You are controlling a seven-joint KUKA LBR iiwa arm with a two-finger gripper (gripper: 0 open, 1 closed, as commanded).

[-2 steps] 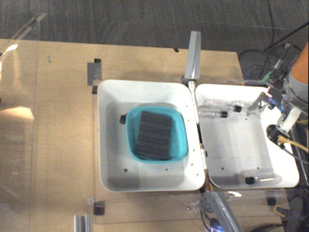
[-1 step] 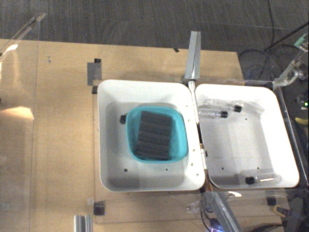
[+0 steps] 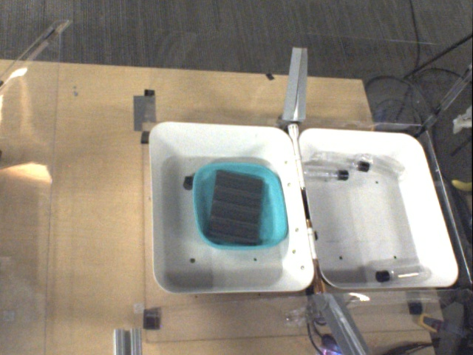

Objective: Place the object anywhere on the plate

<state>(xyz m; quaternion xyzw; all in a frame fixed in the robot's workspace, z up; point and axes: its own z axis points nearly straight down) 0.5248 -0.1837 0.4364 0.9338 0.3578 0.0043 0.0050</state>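
- Dark grey ribbed rectangular block (image 3: 236, 206) lying flat on the square teal plastic plate (image 3: 276, 217), inside the left shallow white bin (image 3: 166, 220).
- Clear plastic tubes with black caps (image 3: 341, 172) scattered in the right white bin (image 3: 436, 220).
- Both bins side by side on the wooden bench (image 3: 81, 228).
- Can't tell on the fingers.

Plate (image 3: 275, 214) centre under the dark ridged object (image 3: 236, 207); small black piece (image 3: 188, 183) half-hidden.
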